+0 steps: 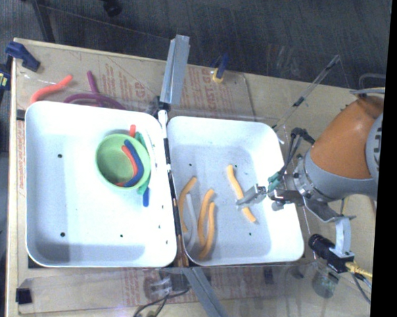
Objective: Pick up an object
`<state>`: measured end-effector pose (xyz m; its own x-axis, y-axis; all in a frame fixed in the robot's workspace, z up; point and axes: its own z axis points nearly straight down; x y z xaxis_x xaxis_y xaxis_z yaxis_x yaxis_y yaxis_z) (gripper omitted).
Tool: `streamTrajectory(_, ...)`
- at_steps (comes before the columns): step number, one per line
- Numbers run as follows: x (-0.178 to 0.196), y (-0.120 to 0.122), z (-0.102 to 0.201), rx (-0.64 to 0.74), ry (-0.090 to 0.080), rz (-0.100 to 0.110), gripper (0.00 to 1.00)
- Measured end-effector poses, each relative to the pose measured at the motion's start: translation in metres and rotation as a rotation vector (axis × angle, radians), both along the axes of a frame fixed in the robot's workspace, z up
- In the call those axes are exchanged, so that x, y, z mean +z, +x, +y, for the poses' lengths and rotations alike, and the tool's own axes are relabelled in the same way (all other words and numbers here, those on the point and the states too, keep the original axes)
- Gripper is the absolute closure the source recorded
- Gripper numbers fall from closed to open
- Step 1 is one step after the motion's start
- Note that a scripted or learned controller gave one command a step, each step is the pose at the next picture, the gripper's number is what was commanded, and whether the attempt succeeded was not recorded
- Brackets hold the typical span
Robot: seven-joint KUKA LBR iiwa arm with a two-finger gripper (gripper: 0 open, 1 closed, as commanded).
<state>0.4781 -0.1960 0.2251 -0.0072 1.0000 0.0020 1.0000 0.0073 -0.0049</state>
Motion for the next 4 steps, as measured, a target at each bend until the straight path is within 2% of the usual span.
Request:
streamTrajectory(1, -0.122, 0.027, 0.037, 0.349, 0.002, 0.0, 0.0)
streamTrajectory(2, -0.112, 0.027, 0.036, 0.352, 0.001, 0.001, 1.0)
streamTrajectory(3, -0.112, 0.027, 0.036, 0.353, 0.001, 0.001, 0.0)
streamTrajectory(4, -0.128, 0.044, 0.076, 0.24, -0.017, -0.004, 0.0)
